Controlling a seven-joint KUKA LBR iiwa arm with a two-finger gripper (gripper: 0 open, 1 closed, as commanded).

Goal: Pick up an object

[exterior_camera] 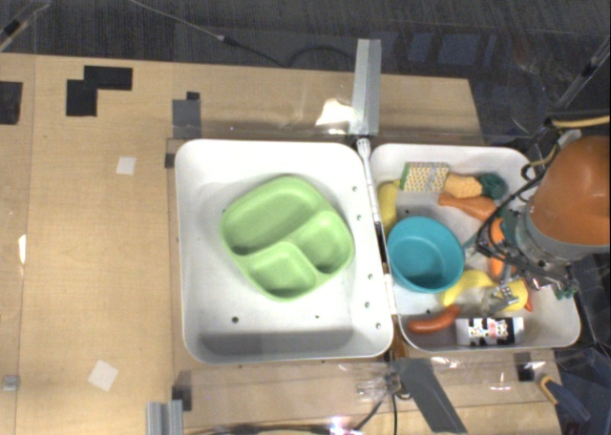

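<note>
Two shallow white bins sit side by side on a wooden table (86,261), seen from above at a slant. Left bin (205,328) holds a single green divided plate (284,236), lying tilted across its middle, with three compartments showing.

Right bin (563,328) is crowded with candidates for picking. A yellow banana-like piece (387,202) lies along its left wall, just beside a teal bowl (426,252) that stands upright near the bin's centre. Far of the bowl rests a small speckled green-and-tan sponge-like block (424,176), and to its right an orange toy food item (464,189) touches a dark green piece (493,182). Near the bowl's front edge lies a red sausage-like toy (431,321), with a yellow item (472,282) just above it. Further right, a small black-and-white printed box (490,330) lies close to the bin's near wall.

Over the bin's right side hangs the robot arm (573,196), its orange band prominent, cables looping around the wrist. The pincer (506,276) points down among the clutter to the right of the bowl; whether it is released or clenched cannot be made out, and nothing can be seen between its fingers.
</note>
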